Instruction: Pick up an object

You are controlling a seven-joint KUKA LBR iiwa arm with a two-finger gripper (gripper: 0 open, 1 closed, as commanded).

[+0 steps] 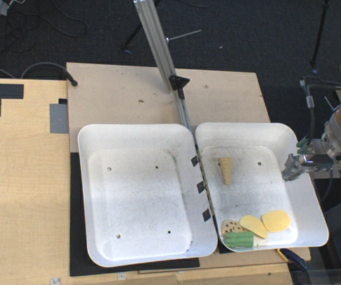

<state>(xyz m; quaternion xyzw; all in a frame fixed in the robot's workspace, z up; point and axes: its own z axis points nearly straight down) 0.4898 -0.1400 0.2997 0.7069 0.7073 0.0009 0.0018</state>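
In the right bin point(277, 136) a tan cone-shaped piece point(225, 169) lies near the middle. At the bin's front edge sit a yellow round piece point(275, 221), a yellow oval piece point(253, 225), a green ridged piece point(239, 240) and a brown speckled disc point(230, 225), close together. My gripper point(293, 165) hangs at the right bin's right rim, apart from all of these pieces.
The left bin point(136, 192) lies beside the right one, with small black clips point(199, 186) along the shared wall. A slanted aluminium bar point(158, 43) rises behind the bins. A light wooden table point(22, 177) stands to the left.
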